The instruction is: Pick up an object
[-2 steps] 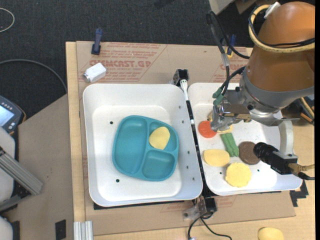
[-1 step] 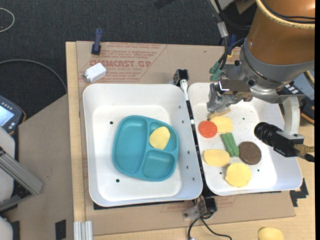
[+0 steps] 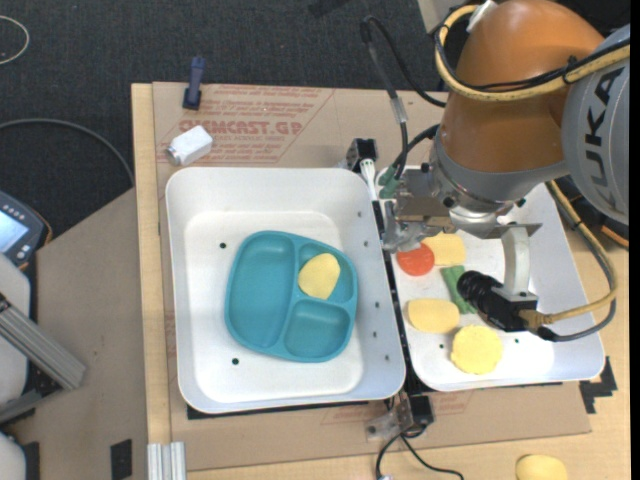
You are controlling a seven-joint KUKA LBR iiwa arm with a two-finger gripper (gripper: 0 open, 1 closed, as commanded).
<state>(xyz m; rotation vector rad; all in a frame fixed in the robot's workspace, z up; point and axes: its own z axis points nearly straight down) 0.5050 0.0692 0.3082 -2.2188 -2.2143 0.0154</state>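
Note:
My gripper (image 3: 412, 230) hangs under the orange wrist band over the back left part of the right bin (image 3: 575, 368). Directly below and in front of it lies a small red round piece (image 3: 415, 261), with a pale yellow piece (image 3: 449, 249) beside it. Further forward in this bin are a yellow wedge (image 3: 432, 315), a round yellow piece (image 3: 476, 349) and a green piece (image 3: 461, 286) partly covered by a black fitting (image 3: 497, 304) on the arm. I cannot see anything gripped.
The left bin (image 3: 200, 368) holds a teal divided plate (image 3: 265, 298) with a yellow piece (image 3: 319, 275) in its upper right compartment. The arm's bulk hides the back of the right bin. A white block (image 3: 190, 145) and a blue clip (image 3: 194, 82) lie on the cardboard behind.

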